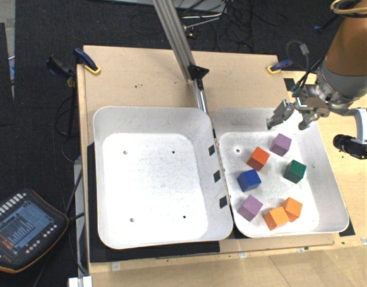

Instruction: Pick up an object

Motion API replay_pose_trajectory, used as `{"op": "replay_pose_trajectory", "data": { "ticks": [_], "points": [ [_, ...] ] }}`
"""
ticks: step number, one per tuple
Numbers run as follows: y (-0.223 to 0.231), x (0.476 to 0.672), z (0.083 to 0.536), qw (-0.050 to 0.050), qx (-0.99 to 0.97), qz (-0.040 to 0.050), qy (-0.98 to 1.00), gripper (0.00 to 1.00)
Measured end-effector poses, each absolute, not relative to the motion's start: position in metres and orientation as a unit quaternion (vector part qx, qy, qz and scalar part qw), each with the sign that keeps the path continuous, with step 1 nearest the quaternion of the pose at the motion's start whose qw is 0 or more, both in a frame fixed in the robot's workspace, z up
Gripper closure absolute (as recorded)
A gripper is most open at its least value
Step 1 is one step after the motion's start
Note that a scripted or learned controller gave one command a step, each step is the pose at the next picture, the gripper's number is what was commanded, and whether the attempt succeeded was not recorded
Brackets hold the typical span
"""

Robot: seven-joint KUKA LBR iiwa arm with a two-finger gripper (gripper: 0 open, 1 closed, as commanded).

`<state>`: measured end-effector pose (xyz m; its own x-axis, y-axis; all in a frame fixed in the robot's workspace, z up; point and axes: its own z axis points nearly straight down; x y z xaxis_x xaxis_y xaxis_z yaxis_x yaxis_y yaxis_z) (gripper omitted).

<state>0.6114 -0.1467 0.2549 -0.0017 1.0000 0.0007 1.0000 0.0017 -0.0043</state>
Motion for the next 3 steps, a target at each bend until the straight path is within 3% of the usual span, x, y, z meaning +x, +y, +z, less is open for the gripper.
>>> {"op": "replay_pose_trajectory", "data": {
  "ticks": [1, 3],
  "points": [
    [-0.147, 0.612, 0.257, 0.0, -0.706, 0.0001, -0.708, 0.0],
    [-0.16, 0.618, 0.143, 0.002, -0.708, 0.0017, -0.706, 0.0]
  ]
}}
